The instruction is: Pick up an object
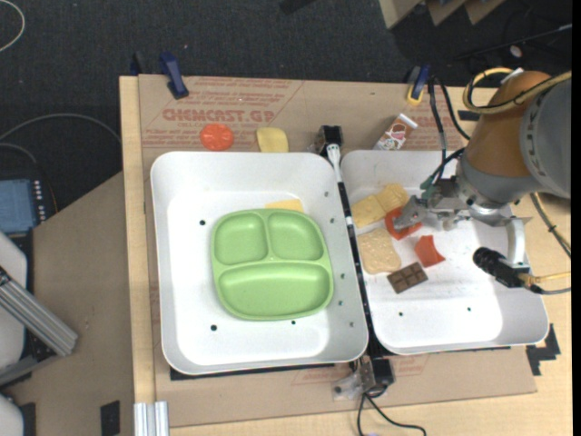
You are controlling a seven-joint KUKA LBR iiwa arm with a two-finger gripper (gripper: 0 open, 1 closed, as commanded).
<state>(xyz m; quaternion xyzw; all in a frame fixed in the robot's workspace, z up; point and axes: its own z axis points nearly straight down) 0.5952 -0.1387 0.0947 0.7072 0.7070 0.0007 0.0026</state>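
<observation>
Red piece (400, 222) — at gripper (410, 216) tips

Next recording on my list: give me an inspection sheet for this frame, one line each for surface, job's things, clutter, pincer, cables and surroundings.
Surface: wooden bench bearing a left bin and a right bin, side by side.
Job's things: in the right bin, red block, brown block, tan pieces and yellow pieces; a green divided plate lies in the left bin.
Clutter: orange piece, yellow piece and a small packet on the bench behind the bins.
Pincer: pincer low over the right bin beside a red piece; finger state unclear.
Cables: black wires run down the arm; wires below the bench's front edge.
Surroundings: dark carpet, blue clamps at the bench's back edge.
</observation>
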